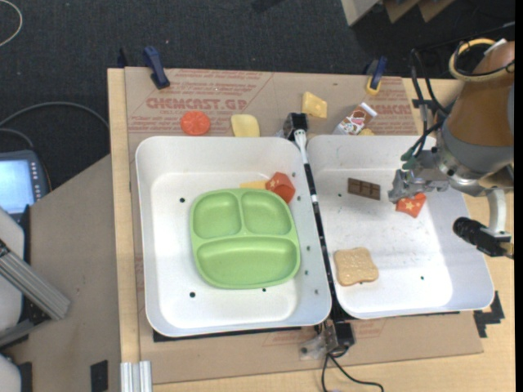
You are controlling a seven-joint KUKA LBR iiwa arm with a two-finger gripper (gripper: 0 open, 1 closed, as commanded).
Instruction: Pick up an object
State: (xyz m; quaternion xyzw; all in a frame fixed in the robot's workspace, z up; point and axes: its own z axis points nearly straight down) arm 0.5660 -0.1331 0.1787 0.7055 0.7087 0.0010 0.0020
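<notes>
Red-orange block (411, 206), the likeliest object of the pick, lies on the floor of the right bin (441, 288), toward that bin's far right part. The gripper (406, 188) sits directly at the block's upper left edge, touching or nearly touching it. Whether the gripper is spread wide, narrowed, or clamped on the block cannot be told from this view; the block appears to rest on the bin floor rather than hang clear of it.

Other items noted relative to the block: a brown chocolate-like bar (364, 189) lies just beside the gripper on the side away from the arm; a slice of toast (355, 266) lies well apart, toward the bin's near left corner. The left bin (163, 243) holds a green divided plate (243, 238), with a red piece (280, 186) and a yellow sliver at the plate's far edge. Outside the bins, on the board beyond them, lie an orange disc (195, 123), two yellow pieces and a small printed packet (355, 121).

Assessment: the step in hand appears to be the descent onto or closing on the block; a secure grasp is not confirmed. The next move calls for the block to sit squarely within the gripper before any lift, followed by a straight vertical rise clear of the bin wall. Risk: contact at the block's corner alone may nudge it aside or let it slip on lifting.
</notes>
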